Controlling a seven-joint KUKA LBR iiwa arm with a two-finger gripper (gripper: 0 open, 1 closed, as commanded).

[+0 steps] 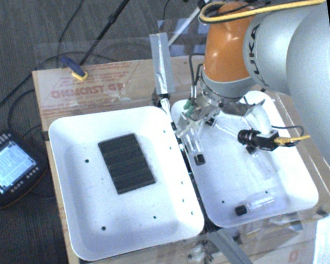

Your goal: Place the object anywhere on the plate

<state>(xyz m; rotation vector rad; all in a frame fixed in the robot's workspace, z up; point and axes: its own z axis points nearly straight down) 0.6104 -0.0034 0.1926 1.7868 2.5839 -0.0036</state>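
Both bins white plastic, smooth with a soft sheen: left bin, right bin. Plate in left bin is dark, matt, ribbed in flat bands. Arm grey, smooth, satin finish like painted metal; orange band glossy. Object in right bin looks clear plastic with a black cap. Cardboard sheet behind the bins is brown, matt, red print. Handheld pendant dark plastic with glossy lit screen

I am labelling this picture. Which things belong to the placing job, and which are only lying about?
Job:
dark plate in the left bin
clear object with black cap in the right bin
gripper

Lying about:
handheld controller
cardboard sheet
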